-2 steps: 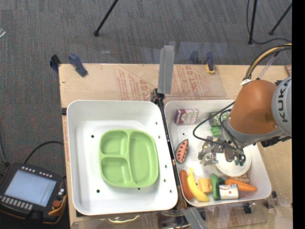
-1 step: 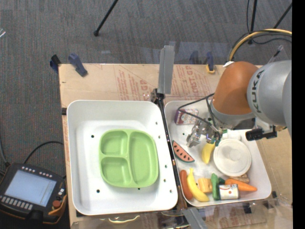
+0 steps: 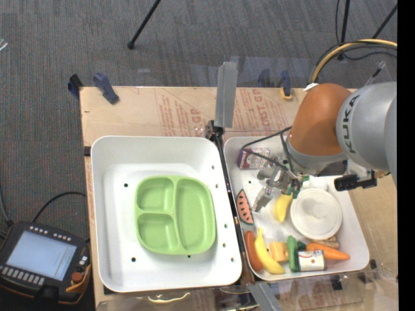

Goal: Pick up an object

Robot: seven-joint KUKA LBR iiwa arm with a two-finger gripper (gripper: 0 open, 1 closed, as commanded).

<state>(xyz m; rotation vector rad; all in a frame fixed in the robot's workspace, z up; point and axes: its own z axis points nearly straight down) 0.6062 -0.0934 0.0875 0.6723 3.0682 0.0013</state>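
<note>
My gripper [image 3: 271,192] hangs low over the middle of the right bin [image 3: 360,238], below the arm's orange band [image 3: 319,120]. A small yellow piece of toy food [image 3: 283,207] lies right against the gripper's lower right side, beside a white bowl [image 3: 316,214]. Whether the gripper holds the yellow piece is not visible. A watermelon slice [image 3: 243,207] lies just left of the gripper, and a purple carton [image 3: 251,157] sits behind it.
At the right bin's front lie a banana [image 3: 265,255], a red-orange piece [image 3: 251,250], a cheese wedge [image 3: 279,250], a green piece [image 3: 292,251], a small can [image 3: 310,260] and a carrot [image 3: 328,251]. The left bin [image 3: 110,167] holds a green divided plate [image 3: 175,214].
</note>
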